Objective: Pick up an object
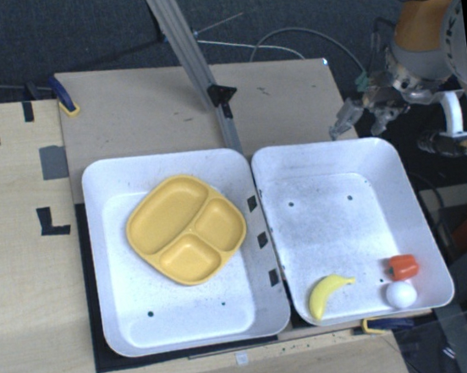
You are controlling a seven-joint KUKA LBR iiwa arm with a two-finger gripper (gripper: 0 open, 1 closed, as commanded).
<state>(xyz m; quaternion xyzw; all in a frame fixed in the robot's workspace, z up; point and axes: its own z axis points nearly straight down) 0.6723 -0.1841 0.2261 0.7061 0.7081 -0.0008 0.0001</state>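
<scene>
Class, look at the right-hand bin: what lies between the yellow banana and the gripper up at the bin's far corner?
In the camera view, only bare white bin floor lies between the banana and the gripper.

We look down on a pale wooden worktop (163, 105) marked with strips of black tape (50, 221) and one grey patch (53, 161), a blue-and-yellow clamp (63, 96) gripping its far edge. Beyond it lies dark blue-grey carpeted floor (42, 32), crossed by thin pale cables (283, 43). A slanted grey metal pole (185, 47) rises over the worktop under even, soft light.
</scene>
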